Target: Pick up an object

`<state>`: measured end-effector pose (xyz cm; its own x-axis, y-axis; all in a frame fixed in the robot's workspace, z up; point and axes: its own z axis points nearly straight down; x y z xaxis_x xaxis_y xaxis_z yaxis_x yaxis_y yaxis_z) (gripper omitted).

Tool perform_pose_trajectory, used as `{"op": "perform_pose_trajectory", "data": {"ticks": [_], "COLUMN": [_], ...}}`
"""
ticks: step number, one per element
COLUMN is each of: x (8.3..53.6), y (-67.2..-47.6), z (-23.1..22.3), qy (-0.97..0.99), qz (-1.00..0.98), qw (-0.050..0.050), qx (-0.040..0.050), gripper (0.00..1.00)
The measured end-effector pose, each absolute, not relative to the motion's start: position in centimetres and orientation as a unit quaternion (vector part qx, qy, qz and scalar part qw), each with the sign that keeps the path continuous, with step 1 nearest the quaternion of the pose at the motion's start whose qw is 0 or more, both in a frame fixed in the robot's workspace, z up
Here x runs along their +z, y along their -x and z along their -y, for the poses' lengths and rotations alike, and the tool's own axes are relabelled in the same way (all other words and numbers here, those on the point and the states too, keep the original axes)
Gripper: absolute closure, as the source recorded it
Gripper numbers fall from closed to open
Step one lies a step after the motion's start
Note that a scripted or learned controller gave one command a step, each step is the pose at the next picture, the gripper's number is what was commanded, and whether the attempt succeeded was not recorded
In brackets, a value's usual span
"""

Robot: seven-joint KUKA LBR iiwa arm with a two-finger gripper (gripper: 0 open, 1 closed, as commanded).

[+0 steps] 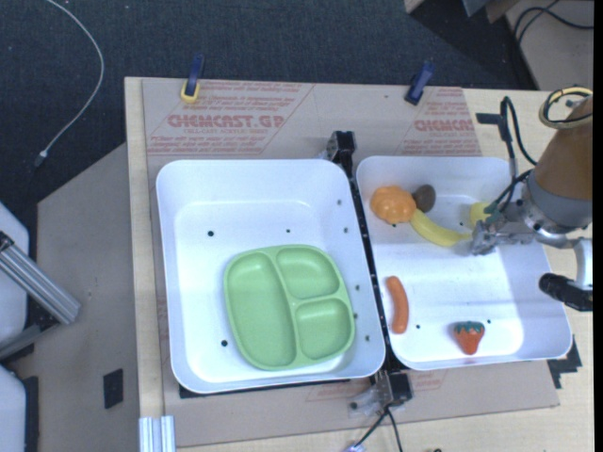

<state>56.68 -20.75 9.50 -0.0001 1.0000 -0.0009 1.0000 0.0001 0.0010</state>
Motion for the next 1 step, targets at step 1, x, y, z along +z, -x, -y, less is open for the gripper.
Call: {"op": "perform_pose_trajectory", "data": {"ticks": [1], "x": [13.92], "y": [-57.28], "z": [20.85], "qy": [-0.707], "qz": [-0.707], "qw": [0.003], "qx": [0.0012], "gripper": [1.00]}}
